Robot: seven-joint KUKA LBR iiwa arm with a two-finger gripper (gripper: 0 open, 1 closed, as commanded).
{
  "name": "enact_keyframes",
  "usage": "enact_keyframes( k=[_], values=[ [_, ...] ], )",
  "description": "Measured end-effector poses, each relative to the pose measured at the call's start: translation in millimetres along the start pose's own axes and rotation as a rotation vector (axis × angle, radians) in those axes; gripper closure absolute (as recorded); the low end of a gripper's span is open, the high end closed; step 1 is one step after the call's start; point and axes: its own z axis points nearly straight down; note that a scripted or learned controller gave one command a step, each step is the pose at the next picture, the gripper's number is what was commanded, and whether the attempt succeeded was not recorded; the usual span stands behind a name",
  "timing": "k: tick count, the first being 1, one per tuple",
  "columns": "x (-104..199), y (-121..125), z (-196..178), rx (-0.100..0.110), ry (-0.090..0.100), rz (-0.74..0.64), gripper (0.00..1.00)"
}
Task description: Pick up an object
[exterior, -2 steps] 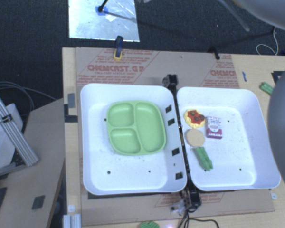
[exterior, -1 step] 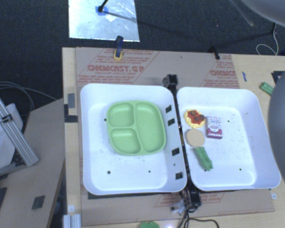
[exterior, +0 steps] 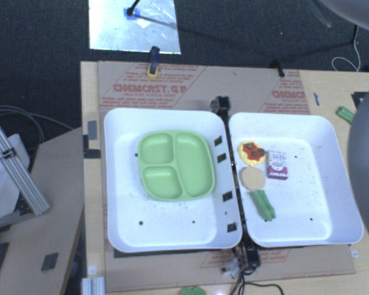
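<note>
In the right bin [exterior: 332,183], near its left wall, lie a pizza-like toy [exterior: 252,153], a small packet [exterior: 277,165], a tan disc [exterior: 253,178] and a green piece [exterior: 264,204], none lifted, so reaching down comes next; the end effector's state I cannot tell.

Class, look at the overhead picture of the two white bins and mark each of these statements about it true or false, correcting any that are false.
1. The green divided plate lies in the left bin. True.
2. The plate has two compartments. False: it has three.
3. Four small items lie in the right bin. True: a yellow and red item, a small red and white packet, a tan disc and a green item.
4. The small items are gathered near that bin's right wall. False: they sit near its left wall.
5. The packet rests on the plate. False: it lies in the right bin.
</note>
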Motion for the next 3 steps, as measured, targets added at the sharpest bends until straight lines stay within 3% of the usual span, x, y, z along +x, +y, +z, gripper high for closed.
enact_keyframes(
  k=[3],
  values=[
    [0.2,1.6,-35.6,-0.036,0.005,-0.006,1.0]
  ],
)
